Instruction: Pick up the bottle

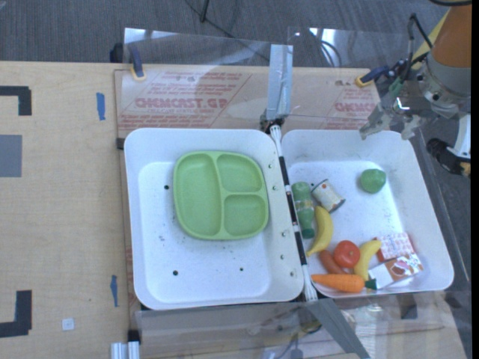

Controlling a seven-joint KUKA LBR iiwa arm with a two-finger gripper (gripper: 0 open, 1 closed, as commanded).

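The bottle (303, 207) is green and lies lengthwise against the left wall of the right bin (426, 200), its cap end pointing to the back. A small can (327, 195) touches its right side and a banana (323, 231) lies just in front of it. My gripper (390, 129) hangs over the back right corner of the right bin, well to the right of and behind the bottle. Its two fingers stand apart, open, with nothing between them.
The right bin also holds a green lime (372, 180), a tomato (346, 253), a carrot (340, 283), a second small banana (369, 253) and a red and white carton (397, 257). A green divided plate (221, 194) lies in the left bin (150, 223).
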